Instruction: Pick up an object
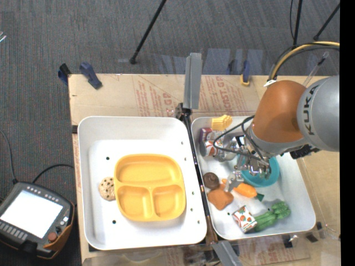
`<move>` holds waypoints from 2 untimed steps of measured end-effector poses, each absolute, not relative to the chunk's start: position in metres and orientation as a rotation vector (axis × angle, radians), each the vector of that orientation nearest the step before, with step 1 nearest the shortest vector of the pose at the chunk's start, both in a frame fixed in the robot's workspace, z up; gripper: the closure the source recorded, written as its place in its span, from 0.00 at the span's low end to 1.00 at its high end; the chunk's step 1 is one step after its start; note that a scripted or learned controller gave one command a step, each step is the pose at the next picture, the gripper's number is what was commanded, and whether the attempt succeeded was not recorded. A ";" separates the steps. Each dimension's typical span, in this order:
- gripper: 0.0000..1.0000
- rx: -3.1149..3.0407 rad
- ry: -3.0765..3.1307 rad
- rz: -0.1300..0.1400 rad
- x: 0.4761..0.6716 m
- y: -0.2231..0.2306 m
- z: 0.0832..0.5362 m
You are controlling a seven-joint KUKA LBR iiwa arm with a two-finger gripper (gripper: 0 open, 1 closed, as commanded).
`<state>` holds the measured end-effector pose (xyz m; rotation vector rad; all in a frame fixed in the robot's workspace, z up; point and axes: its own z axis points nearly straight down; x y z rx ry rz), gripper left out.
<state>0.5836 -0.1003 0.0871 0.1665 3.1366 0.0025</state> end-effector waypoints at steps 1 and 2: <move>0.00 -0.424 3.109 0.008 0.596 -0.169 0.097; 0.00 -0.374 3.110 0.037 0.568 -0.174 0.092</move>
